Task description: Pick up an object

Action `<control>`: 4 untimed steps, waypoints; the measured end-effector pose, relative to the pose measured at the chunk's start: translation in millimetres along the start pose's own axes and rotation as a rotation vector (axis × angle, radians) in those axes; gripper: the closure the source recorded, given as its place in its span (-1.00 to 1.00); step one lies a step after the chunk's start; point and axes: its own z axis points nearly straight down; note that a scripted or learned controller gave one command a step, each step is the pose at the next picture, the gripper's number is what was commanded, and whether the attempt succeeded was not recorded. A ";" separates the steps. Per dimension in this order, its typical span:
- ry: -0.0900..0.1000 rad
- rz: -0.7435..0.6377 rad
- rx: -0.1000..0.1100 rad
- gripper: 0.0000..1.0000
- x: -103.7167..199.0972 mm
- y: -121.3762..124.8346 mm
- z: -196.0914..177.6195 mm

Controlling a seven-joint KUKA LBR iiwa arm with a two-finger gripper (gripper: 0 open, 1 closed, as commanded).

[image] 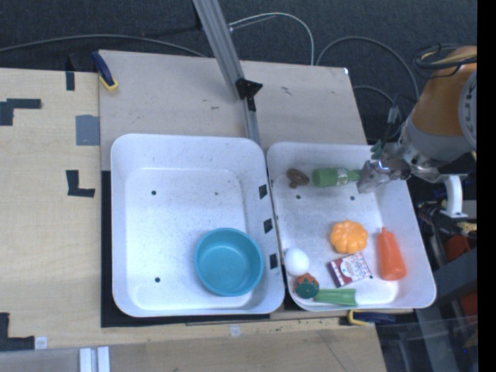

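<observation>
arm at the far edge of the right bin

two white bins sit side by side on the bench. the left bin (pixel 155 161) has a blue bowl (pixel 228 261) in it, near its front right corner.

the right bin (pixel 411 231) has many small things in it. a green bottle (pixel 335 177) lies on its side near the far edge, and a small brown thing (pixel 297 177) lies just beside it, closer to the far left corner. an orange pumpkin (pixel 348 236) sits in the middle of the bin. a long orange thing (pixel 390 255), maybe a carrot, lies by the right edge. a little red and white box (pixel 350 270) rests near the front, between the pumpkin and the front edge. a white egg (pixel 296 260) sits by the left edge. just in front of the egg there is a round red and green thing (pixel 306 286). a long green thing (pixel 335 296) lies along the front edge.

the arm (pixel 442 118) comes in from the right. its gripper (pixel 373 175) is low at the far right corner of the right bin, right at the end of the green bottle. it looks very close to the bottle, maybe touching. i cannot tell if the fingers are spread or pressed together, and i cannot tell if they pinch the bottle.
</observation>
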 end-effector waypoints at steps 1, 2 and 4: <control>0.000 -0.001 -0.001 1.00 0.1 1.0 -51.5; 0.003 -0.005 0.003 1.00 51.1 -4.6 -60.6; 0.003 -0.006 0.006 1.00 151.0 -22.4 -42.0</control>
